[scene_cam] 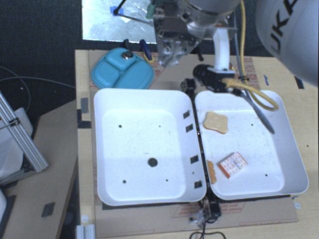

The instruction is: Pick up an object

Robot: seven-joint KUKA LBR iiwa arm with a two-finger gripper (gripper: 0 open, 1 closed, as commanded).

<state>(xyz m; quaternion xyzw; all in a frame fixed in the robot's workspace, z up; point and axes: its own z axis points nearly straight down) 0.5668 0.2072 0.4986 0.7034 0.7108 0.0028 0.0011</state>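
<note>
- so the gripper (pixel 172 51) is hanging up high at about 12 o'clock, above the bench past the far rims of the bins, nowhere near anything pickable yet. from where i'm standing i honestly can't tell how the hand is set, it's just a blur of metal.
- the right bin (pixel 289 148) has all the goods: a tan bread-looking slice (pixel 216 122) around 10 o'clock in it, a little red and white box (pixel 233 164) near 6 o'clock, and a small orange cracker thing (pixel 211 171) jammed against the 8 o'clock wall.
- left bin (pixel 107 133) only has a dark dot (pixel 152 162) on its floor, can't say what it is.
- there's a blue lidded tray (pixel 122 70) outside the bins at 11 o'clock, not worth chasing imo.
- if it were me i'd go for the box or the slice, both sit apart from the walls. come straight down over the middle, and straddle the box across its short side.
- skip the cracker, the wall would block one side.
</note>
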